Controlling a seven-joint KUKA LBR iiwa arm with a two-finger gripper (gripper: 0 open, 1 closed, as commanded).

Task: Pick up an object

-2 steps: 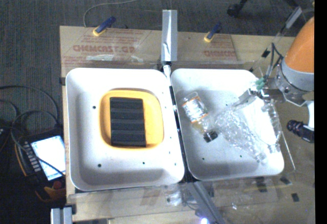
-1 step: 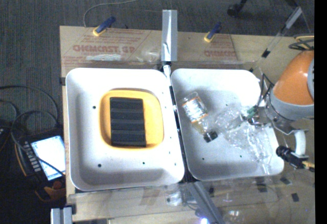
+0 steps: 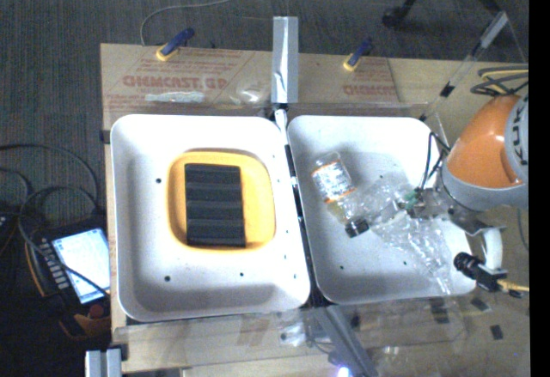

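Lying in the right bin, a clear plastic bottle faces the hand.

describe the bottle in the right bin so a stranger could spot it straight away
Of the two white bins, take the right bin. Near its middle lies a clear plastic bottle on its side, with an orange-and-white label and a dark cap, unlike the crinkled clear plastic beside it.

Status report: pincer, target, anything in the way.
Pincer low over right bin, grip unclear. Clear bottle lies beside it, not seen held. Crumpled clear plastic right alongside. Yellow tray sits in left bin.
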